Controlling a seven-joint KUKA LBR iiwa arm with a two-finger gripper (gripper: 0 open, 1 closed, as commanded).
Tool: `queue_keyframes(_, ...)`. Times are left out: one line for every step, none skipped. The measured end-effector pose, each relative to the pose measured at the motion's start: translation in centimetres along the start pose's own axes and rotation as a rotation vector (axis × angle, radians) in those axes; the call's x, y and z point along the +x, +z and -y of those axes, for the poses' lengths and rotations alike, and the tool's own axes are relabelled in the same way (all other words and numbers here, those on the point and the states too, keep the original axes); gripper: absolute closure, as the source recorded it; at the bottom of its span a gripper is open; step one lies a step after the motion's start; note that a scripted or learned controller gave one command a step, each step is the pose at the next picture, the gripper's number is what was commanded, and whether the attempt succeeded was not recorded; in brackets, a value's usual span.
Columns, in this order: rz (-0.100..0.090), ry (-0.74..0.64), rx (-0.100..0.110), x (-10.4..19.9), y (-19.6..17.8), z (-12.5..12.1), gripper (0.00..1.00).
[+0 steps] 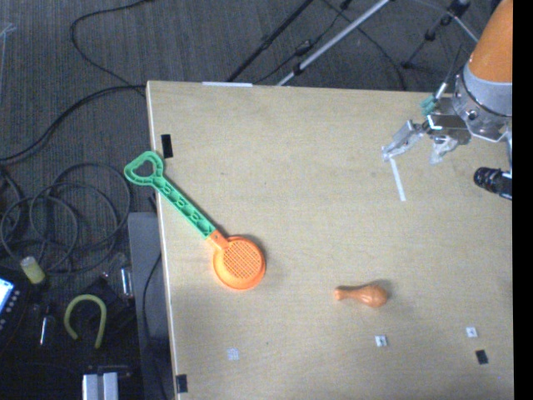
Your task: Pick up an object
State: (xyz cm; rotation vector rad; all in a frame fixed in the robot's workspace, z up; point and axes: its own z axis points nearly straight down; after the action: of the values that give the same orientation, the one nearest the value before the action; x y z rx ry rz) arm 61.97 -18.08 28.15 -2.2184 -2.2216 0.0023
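A strainer with a green handle and a round orange mesh head point(237, 262) lies flat on the tan bench top point(316, 157), its handle loop hanging over the left edge. A small orange drumstick-shaped object point(364, 294) lies lower, right of centre. My gripper point(420, 147) hangs at the upper right below the orange wrist band. Its two metal fingers point(398, 145) are spread open with nothing between them. It is well apart from both objects, up and to the right of the drumstick shape.
A thin white stick or mark point(398, 182) lies on the bench just below the gripper. Small black and white markers dot the lower right of the bench. Cables and tripod legs cover the floor to the left and behind.
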Motion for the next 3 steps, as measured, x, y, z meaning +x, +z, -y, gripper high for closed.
queue_keyframes(0.004,-0.013,0.0,-3.8,6.9,-4.8,0.0)
queue_keyframes(0.002,-0.227,-0.001,-3.4,16.7,-4.9,0.0)
queue_keyframes(0.001,-0.593,-0.003,1.8,19.7,-5.0,0.0)
